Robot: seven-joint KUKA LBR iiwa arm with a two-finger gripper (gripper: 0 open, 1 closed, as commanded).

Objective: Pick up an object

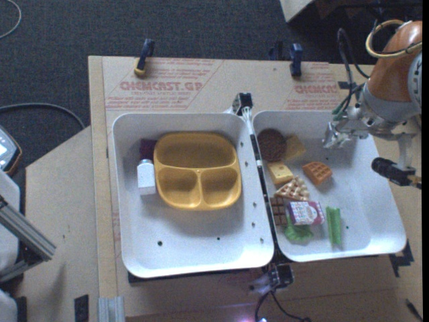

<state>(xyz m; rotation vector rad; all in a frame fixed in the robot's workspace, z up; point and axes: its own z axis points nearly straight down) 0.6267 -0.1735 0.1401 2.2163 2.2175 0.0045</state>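
We hover our hand (337,134) over the right bin (375,227), grip state unclear and nothing visibly held. The waffle (317,173) lies just below-left; next we must descend onto it.

The arm (395,66) enters from the right edge of the camera view, its orange band uppermost at the top right and the grey wrist section below it angled down and to the left. The gripper (335,137) sits at the lower-left end of the wrist, pointing downward, with pale metallic parts visible at its tip; the state of its tip cannot be determined at this resolution. A dark cylindrical fitting (392,171) projects beneath the wrist on the right, and cables loop along the arm's upper side.
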